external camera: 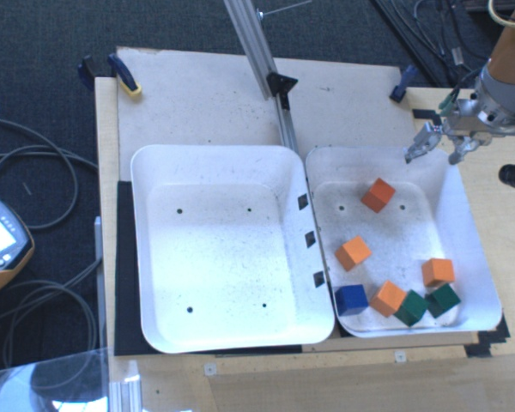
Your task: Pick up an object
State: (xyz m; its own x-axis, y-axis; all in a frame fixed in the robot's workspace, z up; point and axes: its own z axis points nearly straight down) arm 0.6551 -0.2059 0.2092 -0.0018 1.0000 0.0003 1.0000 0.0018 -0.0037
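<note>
Two bins side by side on the bench (197, 101), left bin (154, 230) beside right bin (463, 230), seven blocks in the right bin, one (378, 195) toward its back, one (354, 252) mid-left, five clustered along its front edge, gripper (435, 150) above its back right corner

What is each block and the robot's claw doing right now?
gripper: open, holding nothing, above right bin's far edge
red-orange block: lying alone
four orange blocks, e.g.: lying in the bin
blue block: near front rim
two green blocks: touching
</note>
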